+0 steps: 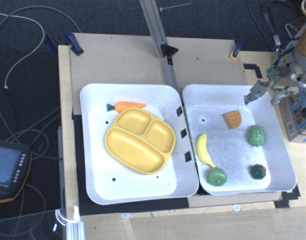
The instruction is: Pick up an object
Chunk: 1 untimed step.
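The right bin holds a yellow banana, a green apple, a tan bread slice, a green leafy vegetable and a small dark red-and-green fruit. My gripper hangs over that bin's far right corner, fingers spread open with nothing between them. It is up and to the right of the bread slice. An orange carrot lies in the left bin, just behind the yellow divided plate.
An aluminium post slants down to the gap between the bins. Blue clamps grip the bench's far edge. Cables and a handheld pendant lie on the floor at left. Equipment stands at the far right.
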Each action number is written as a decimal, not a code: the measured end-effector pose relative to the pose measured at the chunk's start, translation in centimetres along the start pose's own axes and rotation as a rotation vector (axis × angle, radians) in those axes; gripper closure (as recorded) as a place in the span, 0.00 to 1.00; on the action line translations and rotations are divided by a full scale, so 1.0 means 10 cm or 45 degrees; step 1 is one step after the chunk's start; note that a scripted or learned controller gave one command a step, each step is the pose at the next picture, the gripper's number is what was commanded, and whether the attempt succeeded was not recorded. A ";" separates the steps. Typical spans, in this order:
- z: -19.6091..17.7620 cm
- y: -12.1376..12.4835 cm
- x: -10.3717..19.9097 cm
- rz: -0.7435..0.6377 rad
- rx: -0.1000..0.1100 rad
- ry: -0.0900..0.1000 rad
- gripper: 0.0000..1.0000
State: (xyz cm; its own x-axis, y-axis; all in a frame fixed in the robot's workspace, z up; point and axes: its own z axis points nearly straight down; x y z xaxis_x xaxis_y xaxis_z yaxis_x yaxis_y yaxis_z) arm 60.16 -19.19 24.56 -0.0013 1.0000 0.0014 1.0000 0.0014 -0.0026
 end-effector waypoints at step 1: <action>0.00 0.00 0.00 0.000 0.000 0.000 0.00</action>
State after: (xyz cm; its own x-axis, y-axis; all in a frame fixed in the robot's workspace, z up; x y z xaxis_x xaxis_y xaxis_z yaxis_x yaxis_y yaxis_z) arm 60.16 -19.17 24.56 -0.0015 1.0000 0.0014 1.0000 0.0016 -0.0027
